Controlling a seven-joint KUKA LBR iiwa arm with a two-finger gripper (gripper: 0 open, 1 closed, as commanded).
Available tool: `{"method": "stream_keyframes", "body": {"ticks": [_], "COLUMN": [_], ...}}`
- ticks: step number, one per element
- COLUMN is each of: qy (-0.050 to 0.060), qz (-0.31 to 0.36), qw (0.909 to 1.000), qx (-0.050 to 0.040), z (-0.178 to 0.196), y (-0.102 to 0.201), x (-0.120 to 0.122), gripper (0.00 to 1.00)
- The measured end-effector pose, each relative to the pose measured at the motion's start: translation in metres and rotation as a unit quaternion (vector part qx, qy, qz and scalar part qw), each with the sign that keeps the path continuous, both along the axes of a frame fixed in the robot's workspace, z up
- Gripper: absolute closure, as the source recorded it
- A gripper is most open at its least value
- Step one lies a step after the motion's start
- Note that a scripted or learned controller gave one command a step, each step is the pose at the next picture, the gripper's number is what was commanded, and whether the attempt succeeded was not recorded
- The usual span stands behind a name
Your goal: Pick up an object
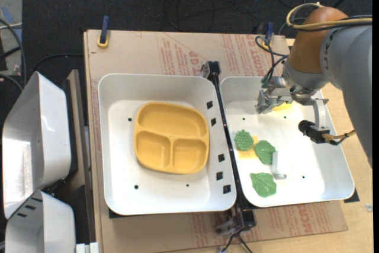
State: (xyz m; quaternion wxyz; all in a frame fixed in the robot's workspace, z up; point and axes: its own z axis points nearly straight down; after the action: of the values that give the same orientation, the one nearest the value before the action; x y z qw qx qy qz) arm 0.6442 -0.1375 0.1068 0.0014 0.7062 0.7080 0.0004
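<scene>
My gripper hangs low over the back part of the right bin, with the grey arm and its orange band reaching in from the right. A small yellow object lies on the bin floor just to the right of the gripper, partly hidden by it. Nearer the front lie a bumpy green piece, a smooth green piece with a yellow edge, and a flat green leaf-like piece. A small grey item lies between the last two.
The left bin holds a yellow divided plate. A black divider with clips runs between the bins. A black cable end hangs from the arm over the right bin. White containers stand off the bench at the left.
</scene>
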Motion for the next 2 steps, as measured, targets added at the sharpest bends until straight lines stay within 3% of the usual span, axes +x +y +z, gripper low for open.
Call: {"method": "stream_keyframes", "body": {"ticks": [2], "qy": [-0.002], "qz": [0.001], "qw": [1.0000], "qx": [-0.0001], "z": [0.112], "y": [-0.003], "x": [0.009], "gripper": [1.00]}}
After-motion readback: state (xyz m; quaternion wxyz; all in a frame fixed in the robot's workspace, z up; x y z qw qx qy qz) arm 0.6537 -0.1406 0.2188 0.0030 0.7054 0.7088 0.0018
